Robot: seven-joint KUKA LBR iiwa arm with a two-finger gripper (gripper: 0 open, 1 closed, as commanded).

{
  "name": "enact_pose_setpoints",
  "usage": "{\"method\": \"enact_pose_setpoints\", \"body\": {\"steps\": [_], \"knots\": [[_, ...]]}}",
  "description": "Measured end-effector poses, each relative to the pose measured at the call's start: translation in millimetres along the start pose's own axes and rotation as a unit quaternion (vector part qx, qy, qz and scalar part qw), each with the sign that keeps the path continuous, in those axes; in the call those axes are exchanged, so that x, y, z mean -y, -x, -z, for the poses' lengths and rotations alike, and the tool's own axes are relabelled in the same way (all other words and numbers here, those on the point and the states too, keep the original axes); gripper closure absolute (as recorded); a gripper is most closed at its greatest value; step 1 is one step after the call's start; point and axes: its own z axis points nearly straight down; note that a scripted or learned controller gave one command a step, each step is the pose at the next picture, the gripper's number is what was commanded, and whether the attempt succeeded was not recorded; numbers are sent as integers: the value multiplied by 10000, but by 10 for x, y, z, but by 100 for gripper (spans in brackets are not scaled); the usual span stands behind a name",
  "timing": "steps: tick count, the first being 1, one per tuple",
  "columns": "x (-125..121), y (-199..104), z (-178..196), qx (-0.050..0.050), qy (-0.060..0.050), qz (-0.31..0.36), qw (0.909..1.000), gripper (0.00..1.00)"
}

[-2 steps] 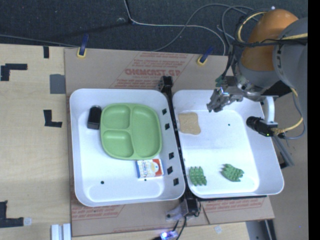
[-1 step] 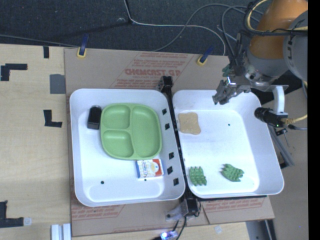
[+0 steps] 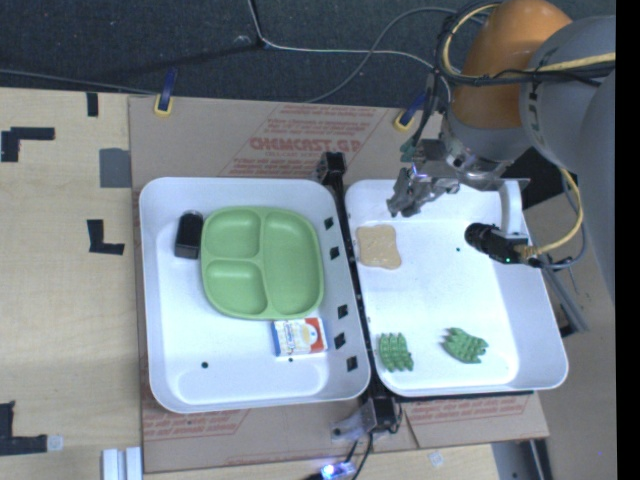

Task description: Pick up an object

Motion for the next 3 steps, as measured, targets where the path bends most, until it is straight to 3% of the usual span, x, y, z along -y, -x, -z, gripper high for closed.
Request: {"method": "enact_pose_setpoints", "body": {"steps": [3], "knots": [[135, -1520, -73, 0, 0, 2, 10000, 100]]}}
